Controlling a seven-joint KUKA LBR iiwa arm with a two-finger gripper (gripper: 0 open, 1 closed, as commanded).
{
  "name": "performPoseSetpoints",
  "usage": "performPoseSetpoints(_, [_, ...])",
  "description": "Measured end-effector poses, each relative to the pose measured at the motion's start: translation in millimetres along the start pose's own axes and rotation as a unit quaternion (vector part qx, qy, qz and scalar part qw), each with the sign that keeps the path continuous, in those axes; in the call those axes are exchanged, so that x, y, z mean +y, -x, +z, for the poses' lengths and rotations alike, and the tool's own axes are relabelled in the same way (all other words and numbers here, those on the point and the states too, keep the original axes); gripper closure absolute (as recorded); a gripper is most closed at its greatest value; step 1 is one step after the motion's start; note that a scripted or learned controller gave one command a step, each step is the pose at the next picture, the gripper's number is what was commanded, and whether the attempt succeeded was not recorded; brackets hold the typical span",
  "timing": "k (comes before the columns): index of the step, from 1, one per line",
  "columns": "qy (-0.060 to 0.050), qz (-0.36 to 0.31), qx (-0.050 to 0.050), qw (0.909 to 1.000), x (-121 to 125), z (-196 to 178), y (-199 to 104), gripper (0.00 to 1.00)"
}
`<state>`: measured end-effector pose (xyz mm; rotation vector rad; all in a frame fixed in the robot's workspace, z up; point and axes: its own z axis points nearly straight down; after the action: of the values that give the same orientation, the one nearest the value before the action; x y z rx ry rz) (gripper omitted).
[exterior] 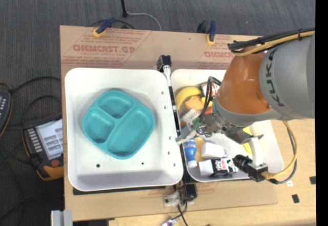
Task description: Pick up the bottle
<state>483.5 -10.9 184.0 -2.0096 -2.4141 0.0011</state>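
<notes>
Gripper point(201, 126) low over right bin point(274, 161), open or closed: cannot tell. Bottle point(190, 151) just below. Advice: center over bottle, avoid neighbors, then close.

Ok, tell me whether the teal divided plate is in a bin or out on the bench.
In. The teal divided plate lies inside the left white bin, whose rim surrounds it on all sides.

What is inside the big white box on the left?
Inside the left bin lies a teal divided plate, with three hollows. Whatever is under the plate is covered, so that cannot be seen.
</notes>
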Motion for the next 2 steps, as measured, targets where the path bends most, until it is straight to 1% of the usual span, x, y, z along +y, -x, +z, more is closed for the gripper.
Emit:
performPoseSetpoints(1, [-0.001,0.127,0.0,0.992,26.2,0.4,-74.1,0.0])
performPoseSetpoints(2, [-0.001,0.164,0.0,0.9864,7.9,0.2,-45.9,0.0])
